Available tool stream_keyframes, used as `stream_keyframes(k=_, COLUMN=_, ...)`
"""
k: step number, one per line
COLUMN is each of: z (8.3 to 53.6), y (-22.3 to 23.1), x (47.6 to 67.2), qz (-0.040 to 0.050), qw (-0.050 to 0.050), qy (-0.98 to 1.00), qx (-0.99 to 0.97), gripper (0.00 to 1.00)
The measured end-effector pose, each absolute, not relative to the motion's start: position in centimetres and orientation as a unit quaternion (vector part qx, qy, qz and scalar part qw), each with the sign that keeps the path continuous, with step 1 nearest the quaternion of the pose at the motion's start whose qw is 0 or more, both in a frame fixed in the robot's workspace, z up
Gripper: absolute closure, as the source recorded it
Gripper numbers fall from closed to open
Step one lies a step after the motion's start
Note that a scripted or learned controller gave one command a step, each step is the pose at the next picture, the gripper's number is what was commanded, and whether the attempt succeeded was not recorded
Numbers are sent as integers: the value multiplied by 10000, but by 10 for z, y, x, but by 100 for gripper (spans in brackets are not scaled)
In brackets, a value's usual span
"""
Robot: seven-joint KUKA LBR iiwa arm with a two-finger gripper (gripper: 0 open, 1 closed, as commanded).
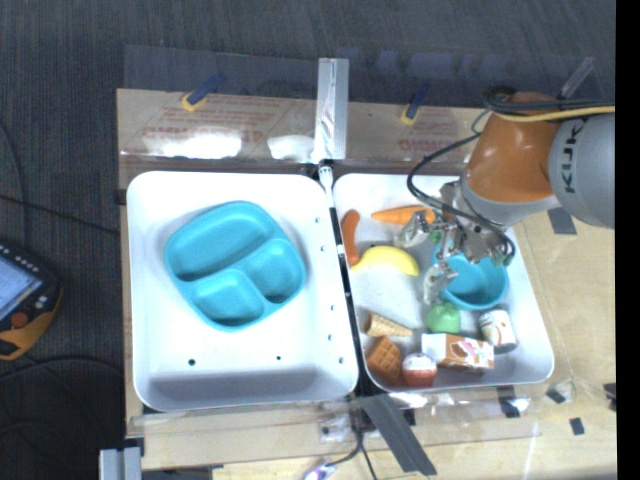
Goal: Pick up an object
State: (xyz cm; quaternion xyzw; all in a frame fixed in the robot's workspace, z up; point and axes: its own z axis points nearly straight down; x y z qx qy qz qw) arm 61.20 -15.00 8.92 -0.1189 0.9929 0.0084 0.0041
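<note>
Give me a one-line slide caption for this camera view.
Gripper hovers over toys beside a blue bowl; blue tray in left bin.

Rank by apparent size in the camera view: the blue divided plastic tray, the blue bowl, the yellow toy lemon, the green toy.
1. Blue divided plastic tray
2. Blue bowl, partly hidden by the gripper
3. Yellow toy lemon
4. Green toy

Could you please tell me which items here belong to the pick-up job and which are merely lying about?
Job:
end effector
blue bowl
yellow banana
carrot
green toy
ice cream cone

Lying about:
blue divided tray
handheld controller
</note>
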Motion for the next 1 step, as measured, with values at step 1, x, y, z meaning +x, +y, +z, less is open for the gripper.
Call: stream_keyframes(k=1, z=89, y=-151, x=622, qz=143, qw=65, qy=9863, qx=-1640, gripper=0)
